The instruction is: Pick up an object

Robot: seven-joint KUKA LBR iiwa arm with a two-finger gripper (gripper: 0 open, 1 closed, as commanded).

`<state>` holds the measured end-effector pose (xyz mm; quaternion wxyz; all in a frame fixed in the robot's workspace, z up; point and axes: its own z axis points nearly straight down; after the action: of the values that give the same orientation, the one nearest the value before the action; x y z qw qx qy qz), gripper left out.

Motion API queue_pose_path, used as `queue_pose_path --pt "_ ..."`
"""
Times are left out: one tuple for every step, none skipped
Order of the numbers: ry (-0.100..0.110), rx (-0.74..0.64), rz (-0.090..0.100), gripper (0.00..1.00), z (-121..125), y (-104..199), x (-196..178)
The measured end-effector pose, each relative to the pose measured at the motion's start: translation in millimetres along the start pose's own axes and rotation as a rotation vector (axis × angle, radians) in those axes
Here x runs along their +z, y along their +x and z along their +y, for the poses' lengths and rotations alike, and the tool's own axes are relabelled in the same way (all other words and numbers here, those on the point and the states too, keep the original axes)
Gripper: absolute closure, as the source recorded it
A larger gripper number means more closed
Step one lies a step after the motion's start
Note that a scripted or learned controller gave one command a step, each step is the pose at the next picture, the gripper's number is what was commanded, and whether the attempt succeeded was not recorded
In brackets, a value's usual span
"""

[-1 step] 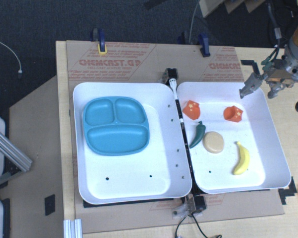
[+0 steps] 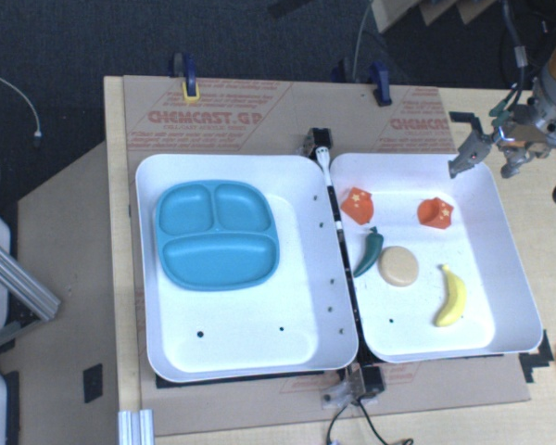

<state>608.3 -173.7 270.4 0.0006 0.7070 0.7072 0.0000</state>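
Note:
In the right bin lie two red pieces, one near its left wall and one further right. A green pepper, a round tan piece and a yellow banana lie lower in that bin. My gripper hangs above the bin's far right corner, up and to the right of the right-hand red piece. Its two fingers stand spread apart with nothing between them.
The left bin holds a blue divided plate. Blue clamps grip the brown board's far edge. Cables run at the far right behind the arm.

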Motion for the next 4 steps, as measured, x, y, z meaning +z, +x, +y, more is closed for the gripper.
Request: queue_pose_path --pt "0.006 0.001 0.002 0.0 -9 0 58" --pt "0.006 0.0 0.002 0.0 -6 3 101" --pt "0.004 0.001 0.002 0.0 -11 0 162" --pt "-0.001 0.001 0.0 1.0 -10 -1 150"
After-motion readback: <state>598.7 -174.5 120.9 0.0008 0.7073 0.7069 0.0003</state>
